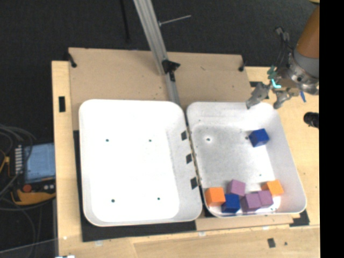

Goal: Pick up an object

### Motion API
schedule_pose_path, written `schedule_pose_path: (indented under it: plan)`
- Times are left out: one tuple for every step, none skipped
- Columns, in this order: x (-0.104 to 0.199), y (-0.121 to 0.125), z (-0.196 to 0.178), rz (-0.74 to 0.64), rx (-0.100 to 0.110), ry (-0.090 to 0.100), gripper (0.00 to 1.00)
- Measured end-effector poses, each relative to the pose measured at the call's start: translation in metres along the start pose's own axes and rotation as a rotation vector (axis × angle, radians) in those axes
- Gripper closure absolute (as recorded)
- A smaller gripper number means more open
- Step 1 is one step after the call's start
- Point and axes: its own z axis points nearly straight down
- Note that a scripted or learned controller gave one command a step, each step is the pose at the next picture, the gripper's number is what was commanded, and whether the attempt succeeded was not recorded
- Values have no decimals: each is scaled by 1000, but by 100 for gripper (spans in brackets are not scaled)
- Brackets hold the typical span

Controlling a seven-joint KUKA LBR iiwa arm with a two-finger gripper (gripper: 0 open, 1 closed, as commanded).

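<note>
arm: I'm seeing it reaching in from 3 o'clock, orange band showing at the 2 o'clock corner | wrist: pointing down | gripper (267, 97): hanging at 2 o'clock, fingers (257, 97) spreading apart, gripping nothing

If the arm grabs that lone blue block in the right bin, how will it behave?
The blue block looks rigid and flat-faced, so it should probably slide rather than roll. It seems small, likely light. It sits apart from the cluster, so the pincer likely gets clean access.
</note>
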Motion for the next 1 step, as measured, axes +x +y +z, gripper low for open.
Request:
schedule_pose_path:
  plan:
    - [0, 1, -3, -3, -3, -3, 0]
